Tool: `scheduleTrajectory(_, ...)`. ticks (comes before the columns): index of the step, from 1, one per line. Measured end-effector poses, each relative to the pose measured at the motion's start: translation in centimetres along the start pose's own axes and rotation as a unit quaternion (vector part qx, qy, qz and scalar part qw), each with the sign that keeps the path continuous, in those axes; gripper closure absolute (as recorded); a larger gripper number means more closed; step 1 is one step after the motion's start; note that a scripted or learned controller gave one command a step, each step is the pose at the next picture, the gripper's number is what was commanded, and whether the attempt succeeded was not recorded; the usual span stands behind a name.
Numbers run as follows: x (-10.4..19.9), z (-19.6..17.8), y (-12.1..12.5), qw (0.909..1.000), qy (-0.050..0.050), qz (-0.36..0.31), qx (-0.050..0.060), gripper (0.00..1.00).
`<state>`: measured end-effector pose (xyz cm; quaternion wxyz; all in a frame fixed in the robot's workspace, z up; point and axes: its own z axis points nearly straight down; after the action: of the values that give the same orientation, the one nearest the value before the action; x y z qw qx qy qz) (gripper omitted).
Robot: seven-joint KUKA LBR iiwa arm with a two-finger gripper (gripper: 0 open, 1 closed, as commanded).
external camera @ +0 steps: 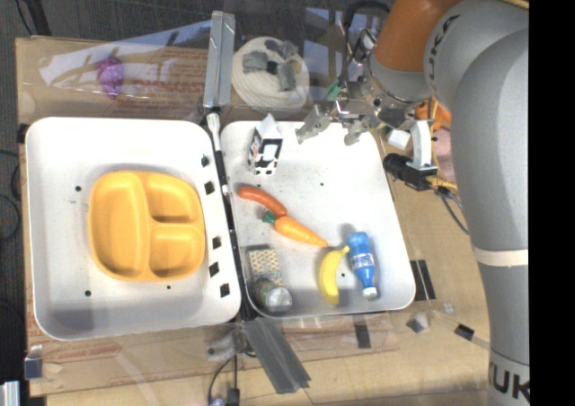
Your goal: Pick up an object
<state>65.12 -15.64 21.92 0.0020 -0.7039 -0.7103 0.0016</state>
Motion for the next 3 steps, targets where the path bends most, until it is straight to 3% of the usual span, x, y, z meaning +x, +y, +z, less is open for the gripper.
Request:
scheduleTrajectory(1, 2.8, 11.6, -8.6, 0.9963, 0.000, -0.086, 0.001, 0.00)
scheduleTrajectory(2, 5.1, 12.9, -15.3, 0.9968, 0.000, -0.080, 0.000, 0.00)
scheduleTrajectory(3, 5.1, 11.9, -15.2, 0.9966, 0.000, -0.083, 0.000, 1.00)
